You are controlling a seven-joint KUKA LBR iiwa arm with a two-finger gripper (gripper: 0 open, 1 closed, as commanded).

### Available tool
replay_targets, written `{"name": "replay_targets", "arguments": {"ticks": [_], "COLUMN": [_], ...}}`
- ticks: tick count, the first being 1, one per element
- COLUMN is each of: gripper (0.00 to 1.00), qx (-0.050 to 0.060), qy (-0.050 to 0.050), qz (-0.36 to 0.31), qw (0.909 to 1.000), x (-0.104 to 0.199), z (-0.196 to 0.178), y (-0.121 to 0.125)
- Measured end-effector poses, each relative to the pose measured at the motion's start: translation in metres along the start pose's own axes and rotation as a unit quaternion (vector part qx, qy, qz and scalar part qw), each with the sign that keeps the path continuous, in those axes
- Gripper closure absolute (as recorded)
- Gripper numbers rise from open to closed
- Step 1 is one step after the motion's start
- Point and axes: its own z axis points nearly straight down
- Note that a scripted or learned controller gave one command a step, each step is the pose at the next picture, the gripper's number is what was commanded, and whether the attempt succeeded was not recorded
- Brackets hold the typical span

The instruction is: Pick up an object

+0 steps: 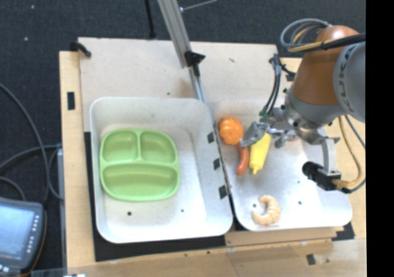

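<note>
Two shallow white bins side by side on the tabletop [123, 72]. Left bin [104, 116]: a green divided plate [140, 165] lying flat toward its left half, three compartments, top pair small, bottom one long. Right bin [326, 208]: an orange [231, 130] close to the upper left corner, just beside the shared edge; a red-orange sausage-like piece [242, 161] below it, slanted; a yellow corn cob [259, 152] touching that piece on its right, tilted, upper end toward the pincer; a croissant [267, 210] near the bin's bottom edge, well apart from the rest. Grey arm with orange band [320, 79] reaching in from the right, wrist over the right bin's upper middle. Pincer [258, 135] down at the top end of the corn cob, metal fingers [249, 138] close by the cob's tip and the orange's right side. Cannot tell whether fingers wide, narrow or gripping anything.
</note>
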Motion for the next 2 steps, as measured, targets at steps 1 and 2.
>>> {"name": "replay_targets", "arguments": {"ticks": [1, 2], "gripper": [1.0, 1.0], "qx": [0.002, 0.003], "qy": [0.0, 0.0], "qz": [-0.004, 0.001], "qw": [1.0, 1.0], "x": [0.0, 0.004], "z": [-0.01, 0.002], "y": [-0.002, 0.012]}}
